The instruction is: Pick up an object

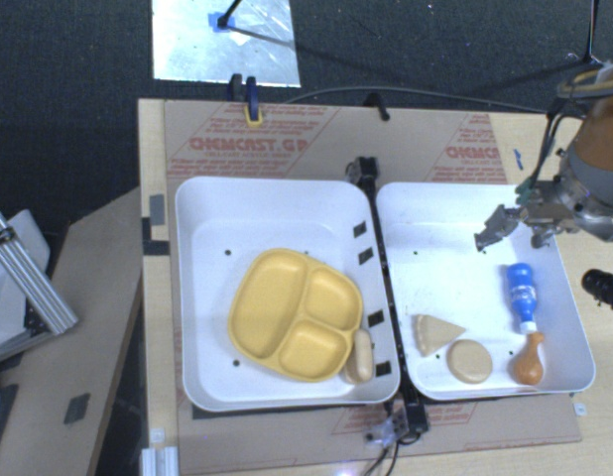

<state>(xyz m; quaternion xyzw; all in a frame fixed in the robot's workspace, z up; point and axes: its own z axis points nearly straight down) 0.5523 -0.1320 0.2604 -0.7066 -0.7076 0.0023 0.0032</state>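
The table (158, 296) is carrying two shallow white bins side by side on a sheet of printed brown cardboard (287, 132). The left bin (202, 226) is holding a yellow divided tray (292, 310), which is sitting toward the bin's 5 o'clock area. A pale bread roll (360, 356) is lying just beside the tray's 4 o'clock edge, touching or almost touching it.

The right bin (435, 216) is holding four smaller things, all gathered toward its 5 o'clock corner. The arm (596, 162) is reaching in from 3 o'clock, and its end effector (488, 234) is hovering over the bin's upper middle, well apart from every object; its dark fingers are pointing toward 8 o'clock, and whether they are apart or together cannot be told.

A blue bottle with a white cap (522, 295) is lying at about 4 o'clock from the end effector, its cap pointing toward 6 o'clock. Just below it, an orange-brown pear-shaped piece (528, 362) is lying near the bin's 5 o'clock corner. A round tan cookie-like piece (470, 360) is lying beside a tan wedge (435, 332), the wedge at the cookie's 10 o'clock.
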